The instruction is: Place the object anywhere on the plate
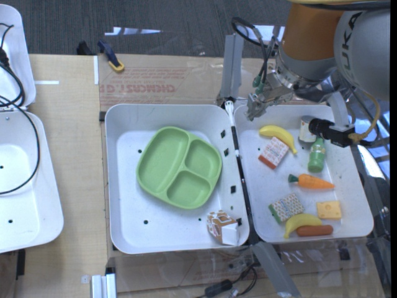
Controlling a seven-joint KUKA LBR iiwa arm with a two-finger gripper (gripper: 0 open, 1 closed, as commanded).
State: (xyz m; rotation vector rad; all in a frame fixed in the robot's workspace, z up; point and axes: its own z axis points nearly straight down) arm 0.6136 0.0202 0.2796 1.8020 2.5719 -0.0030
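Note:
A green three-compartment plate (180, 166) lies in the left bin (121, 228), a bit left of its middle. My gripper (255, 108) hangs over the far left corner of the right bin (360, 185), just above and left of a yellow banana (278, 135). Nothing shows in the gripper. Beside the banana lies a red and white box (273, 153). A small brown and white carton (223, 226) rests in the left bin's near right corner, off the plate.
The right bin also holds a green bottle (316, 156), a carrot (311, 181), a cheese wedge (329, 210), a patterned block (287, 207), a second banana (298, 223) and a sausage (314, 231). The bins' shared wall (239, 166) runs between plate and gripper.

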